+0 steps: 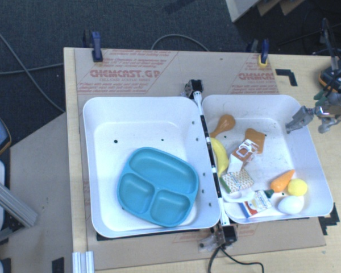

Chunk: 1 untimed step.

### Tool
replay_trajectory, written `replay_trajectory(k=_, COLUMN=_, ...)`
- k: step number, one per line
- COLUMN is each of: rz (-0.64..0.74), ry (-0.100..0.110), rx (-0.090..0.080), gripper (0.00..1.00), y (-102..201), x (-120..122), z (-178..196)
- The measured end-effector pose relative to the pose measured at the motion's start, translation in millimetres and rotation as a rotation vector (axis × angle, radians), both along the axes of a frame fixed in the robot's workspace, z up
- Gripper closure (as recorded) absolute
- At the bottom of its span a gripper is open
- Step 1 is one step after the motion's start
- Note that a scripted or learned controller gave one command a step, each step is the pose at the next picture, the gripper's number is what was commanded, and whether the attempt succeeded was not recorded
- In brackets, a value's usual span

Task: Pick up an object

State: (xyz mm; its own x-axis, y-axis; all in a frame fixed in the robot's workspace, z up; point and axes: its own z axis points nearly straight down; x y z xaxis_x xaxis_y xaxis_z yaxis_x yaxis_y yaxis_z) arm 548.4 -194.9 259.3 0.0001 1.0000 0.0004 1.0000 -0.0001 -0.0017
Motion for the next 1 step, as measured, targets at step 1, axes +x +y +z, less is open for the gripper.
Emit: replay_trajectory(k=1, rz=-0.002, ry=0.011, rx=0.004, gripper=0.0, y=-5.5, x=-41.0, z=-112.5)
